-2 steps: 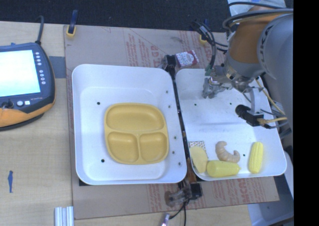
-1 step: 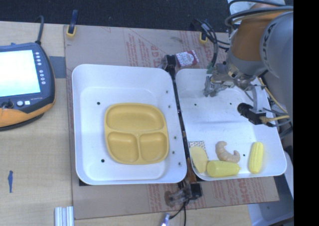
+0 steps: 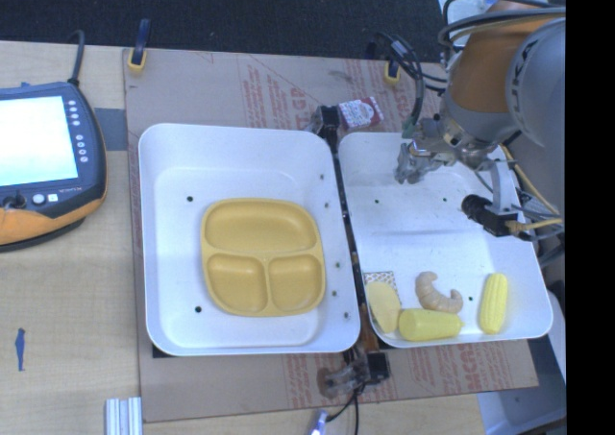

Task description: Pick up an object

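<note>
Judging by looks, the corn cob [image 3: 493, 302] seems light, stiff, plastic; grip across its middle. Hand [image 3: 411, 166] hovers, state unclear.

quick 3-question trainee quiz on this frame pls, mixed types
1. True or false: the yellow divided plate lies in the left bin.
2. Which sits nearest the right bin's near-right corner? A) corn cob B) shrimp-shaped piece C) gripper
3. How many compartments does the plate have?

Key: 1 true; 2 A; 3 three.
</note>
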### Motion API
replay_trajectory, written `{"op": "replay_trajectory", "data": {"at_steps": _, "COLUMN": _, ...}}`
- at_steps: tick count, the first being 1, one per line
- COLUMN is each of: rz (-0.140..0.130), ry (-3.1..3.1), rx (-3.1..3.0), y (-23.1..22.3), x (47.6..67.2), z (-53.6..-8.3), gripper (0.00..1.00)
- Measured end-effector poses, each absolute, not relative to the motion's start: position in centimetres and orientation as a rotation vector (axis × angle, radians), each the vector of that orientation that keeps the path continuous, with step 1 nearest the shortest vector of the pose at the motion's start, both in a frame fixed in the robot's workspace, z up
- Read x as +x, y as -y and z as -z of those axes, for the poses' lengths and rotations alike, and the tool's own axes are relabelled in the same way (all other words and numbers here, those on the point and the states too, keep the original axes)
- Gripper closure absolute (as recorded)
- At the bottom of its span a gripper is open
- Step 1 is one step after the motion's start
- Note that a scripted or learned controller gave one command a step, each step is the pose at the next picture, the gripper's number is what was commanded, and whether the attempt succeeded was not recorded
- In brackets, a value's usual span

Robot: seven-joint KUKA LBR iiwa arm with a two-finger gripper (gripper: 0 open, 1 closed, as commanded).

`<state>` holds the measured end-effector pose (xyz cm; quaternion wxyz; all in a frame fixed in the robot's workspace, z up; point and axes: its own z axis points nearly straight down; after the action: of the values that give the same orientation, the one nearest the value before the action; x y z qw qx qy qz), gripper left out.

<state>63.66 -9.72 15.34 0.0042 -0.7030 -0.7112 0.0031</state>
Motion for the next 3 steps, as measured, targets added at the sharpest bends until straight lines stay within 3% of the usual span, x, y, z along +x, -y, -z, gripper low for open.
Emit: {"op": "replay_trajectory", "data": {"at_steps": 3, "rz": -0.010, "ry": 2.234, "rx": -2.199, "y": 10.0, "x": 63.7, "z": -18.5, "gripper": 1.00}}
